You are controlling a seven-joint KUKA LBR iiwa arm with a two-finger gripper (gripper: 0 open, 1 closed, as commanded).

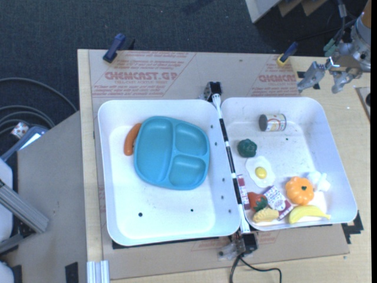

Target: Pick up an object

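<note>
Two shallow white bins, nothing lifted yet: approach stage, judging by the grey two-finger gripper point(326, 80) poised over the right white bin's point(321, 149) far rim, spread wide and empty. Nearest candidate: small silver tin can point(272, 122) on its side, apart from green toy vegetable point(247, 148) and fried-egg toy point(260, 172). Next: descend and straddle the can. Hard to read: toys jumbled in the near corner; arm cut off at the frame edge.

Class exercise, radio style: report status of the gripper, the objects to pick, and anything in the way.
Gripper open, above the right bin's far right corner, holding nothing. Small can nearest it, lying alone. Other toys crowd the near corner, banana included. Nothing blocking the can.
</note>
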